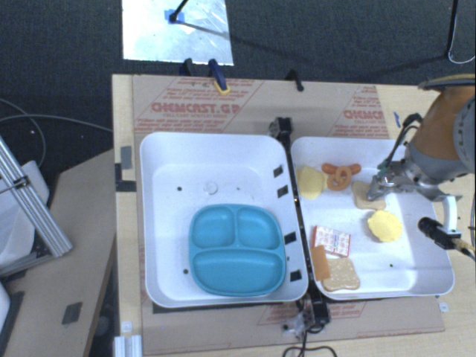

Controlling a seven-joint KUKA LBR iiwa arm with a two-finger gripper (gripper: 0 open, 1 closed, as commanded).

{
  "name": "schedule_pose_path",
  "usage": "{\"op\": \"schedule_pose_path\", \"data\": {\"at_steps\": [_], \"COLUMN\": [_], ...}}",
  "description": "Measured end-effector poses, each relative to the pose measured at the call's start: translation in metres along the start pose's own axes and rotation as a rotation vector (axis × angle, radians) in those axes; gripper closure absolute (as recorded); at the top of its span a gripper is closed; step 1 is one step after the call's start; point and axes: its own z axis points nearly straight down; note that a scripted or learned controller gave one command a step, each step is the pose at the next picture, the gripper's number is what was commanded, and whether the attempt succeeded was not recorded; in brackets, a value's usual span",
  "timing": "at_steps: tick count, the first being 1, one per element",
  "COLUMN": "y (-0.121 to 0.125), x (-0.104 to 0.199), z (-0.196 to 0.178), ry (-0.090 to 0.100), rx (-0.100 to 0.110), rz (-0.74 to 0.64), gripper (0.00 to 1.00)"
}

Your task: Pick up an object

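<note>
The gripper (374,190) is seen low over the right bin (416,277), at the tan flat piece (362,197) that lies just beside the yellow lump (384,226). Whether it is spread or pressed together cannot be told, and nothing can be seen held in it.

Taking the yellow lump as landmark: the tan piece is found just up and to the left of it, partly covered by the gripper; the orange bear-shaped toy (340,175) and a pale yellow rounded piece (310,182) are set farther to its upper left; a red-and-white packet (331,239) and a slice of toast (342,274) are placed to its lower left. A blue divided plate (238,249) is left in the left bin (167,162), well apart.

The tan piece is judged to be light, thin toy food, probably stiff and smooth. Being flat against the bin floor, it is likely to be hard to pinch; an exposed edge would have to be taken, or slipping is to be expected.
</note>
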Motion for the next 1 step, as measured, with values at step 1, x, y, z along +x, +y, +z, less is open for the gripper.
{"op": "schedule_pose_path", "data": {"at_steps": [1], "y": [-0.0873], "x": [-0.0121], "z": [-0.015], "ry": [0.005], "rx": [0.016], "rz": [0.002], "gripper": [1.0]}}
